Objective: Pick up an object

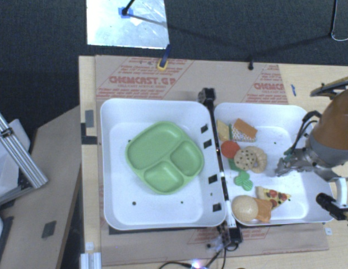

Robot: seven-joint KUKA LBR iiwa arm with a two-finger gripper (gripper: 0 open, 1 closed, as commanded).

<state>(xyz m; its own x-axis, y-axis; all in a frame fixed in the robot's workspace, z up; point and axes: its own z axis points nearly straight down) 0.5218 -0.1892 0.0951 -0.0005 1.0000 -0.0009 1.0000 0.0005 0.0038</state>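
The right bin (274, 114) holds several toy foods. A sandwich wedge (242, 130) and a yellow piece (223, 131) lie at its back left. In front of them sit a red tomato (230, 148), a chocolate-chip cookie (251, 158) and a green piece (242, 180). A pizza slice (273, 195), a bread roll (245, 207) and an orange piece (264, 210) lie near the front. My gripper (286, 166) reaches in from the right, low over the bare bin floor right of the cookie, with nothing seen between its fingers.
The left bin (115, 206) holds a green divided plate (165, 157). A black divider with clips (216, 156) runs between the bins. The arm's orange band (335, 129) hangs over the right bin's right edge. Cardboard (140, 77) lies under both bins.
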